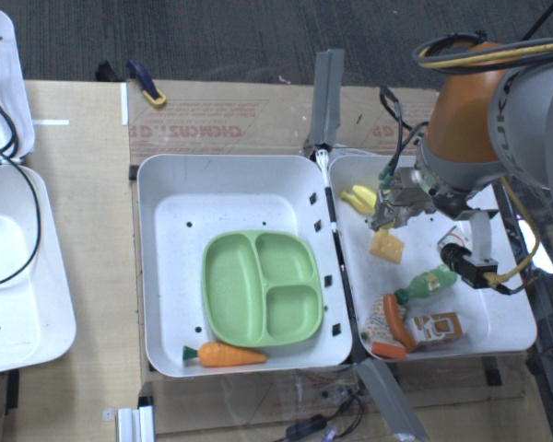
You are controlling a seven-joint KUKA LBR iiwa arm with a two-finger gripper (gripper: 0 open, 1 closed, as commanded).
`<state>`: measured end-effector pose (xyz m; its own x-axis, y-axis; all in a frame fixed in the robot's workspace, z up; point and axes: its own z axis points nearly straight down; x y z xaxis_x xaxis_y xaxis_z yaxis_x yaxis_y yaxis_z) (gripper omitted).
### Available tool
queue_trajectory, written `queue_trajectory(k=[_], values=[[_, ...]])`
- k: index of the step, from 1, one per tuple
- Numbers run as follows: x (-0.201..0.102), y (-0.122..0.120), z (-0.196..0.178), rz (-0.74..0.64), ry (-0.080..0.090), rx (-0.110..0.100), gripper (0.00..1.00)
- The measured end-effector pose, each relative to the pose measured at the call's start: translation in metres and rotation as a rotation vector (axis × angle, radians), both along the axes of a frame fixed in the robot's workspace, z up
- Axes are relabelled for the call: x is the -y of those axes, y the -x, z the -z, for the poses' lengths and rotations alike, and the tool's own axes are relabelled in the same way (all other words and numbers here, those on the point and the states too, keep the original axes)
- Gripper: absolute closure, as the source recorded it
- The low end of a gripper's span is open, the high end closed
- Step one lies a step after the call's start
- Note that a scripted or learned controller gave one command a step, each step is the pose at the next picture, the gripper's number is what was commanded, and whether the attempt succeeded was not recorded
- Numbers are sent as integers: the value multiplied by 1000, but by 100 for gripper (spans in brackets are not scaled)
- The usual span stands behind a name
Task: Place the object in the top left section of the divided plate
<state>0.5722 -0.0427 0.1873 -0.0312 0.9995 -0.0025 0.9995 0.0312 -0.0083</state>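
One hand [388, 217] above cheese [386, 245]

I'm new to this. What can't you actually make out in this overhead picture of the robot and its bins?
- Gripper: the camera view is too small and cluttered to tell whether it grips the yellow block just under it.
- Brown carton: label too small to read.
- Hot dog: far end crowded by neighbouring items.

light: bright, even | shadows: soft, faint | glare: mild on white bins [166, 247] | focus: slightly soft
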Motion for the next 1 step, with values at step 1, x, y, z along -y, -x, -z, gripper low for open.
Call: queue_trajectory(k=[1], values=[[-58, 28, -22, -66, -1, 0, 100]])
